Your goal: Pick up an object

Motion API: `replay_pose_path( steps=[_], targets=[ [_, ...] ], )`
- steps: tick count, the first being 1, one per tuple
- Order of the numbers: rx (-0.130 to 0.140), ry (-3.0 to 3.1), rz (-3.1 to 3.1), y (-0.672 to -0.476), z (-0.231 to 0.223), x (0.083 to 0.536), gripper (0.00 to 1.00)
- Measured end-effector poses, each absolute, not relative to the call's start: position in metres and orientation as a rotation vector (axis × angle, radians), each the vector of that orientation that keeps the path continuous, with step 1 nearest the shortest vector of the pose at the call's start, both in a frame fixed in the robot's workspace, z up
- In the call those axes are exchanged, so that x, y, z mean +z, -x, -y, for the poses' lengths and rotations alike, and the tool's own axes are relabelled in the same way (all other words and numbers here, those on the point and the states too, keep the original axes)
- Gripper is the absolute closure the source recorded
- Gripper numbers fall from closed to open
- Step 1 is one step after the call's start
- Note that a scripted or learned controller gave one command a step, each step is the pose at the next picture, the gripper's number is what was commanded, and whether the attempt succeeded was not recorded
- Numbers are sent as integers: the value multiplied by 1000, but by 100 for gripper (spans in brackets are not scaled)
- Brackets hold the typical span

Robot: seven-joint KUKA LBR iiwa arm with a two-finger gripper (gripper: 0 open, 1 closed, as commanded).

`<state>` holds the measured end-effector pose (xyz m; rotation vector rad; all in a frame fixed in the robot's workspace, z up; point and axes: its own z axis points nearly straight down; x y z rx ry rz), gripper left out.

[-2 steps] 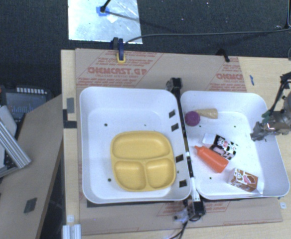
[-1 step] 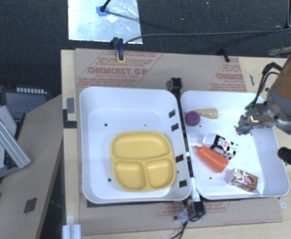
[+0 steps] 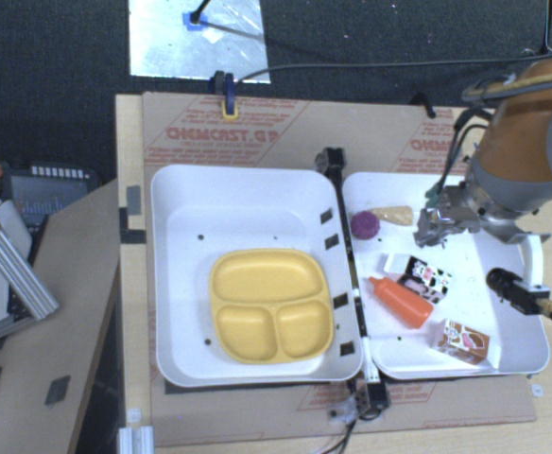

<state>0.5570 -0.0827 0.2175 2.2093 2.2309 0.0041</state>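
Note:
My gripper (image 3: pixel 434 232) hangs over the upper middle of the right bin (image 3: pixel 522 353), its dark fingers pointing down, and nothing shows between them. Just to its left lie a purple ball (image 3: pixel 365 223) and a tan bread-like piece (image 3: pixel 395 215). Below it sit a black-and-white patterned carton (image 3: pixel 424 277) and an orange bottle (image 3: pixel 401 301) lying on its side. A brown wrapped snack (image 3: pixel 465 340) rests near the bin's front right corner.
The left bin (image 3: pixel 177 253) holds a yellow divided plate (image 3: pixel 268 305). A black cylindrical part (image 3: pixel 514 291) juts over the right bin's right side. A black divider strip (image 3: pixel 344 253) runs between the bins. Cables cross the cardboard behind.

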Motion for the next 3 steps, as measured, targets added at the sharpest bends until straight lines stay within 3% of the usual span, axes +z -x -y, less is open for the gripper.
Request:
replay_pose_path(
  steps=[3],
  targets=[
    [7, -2210, -2231, -610, -67, 232, 100]
  ],
)
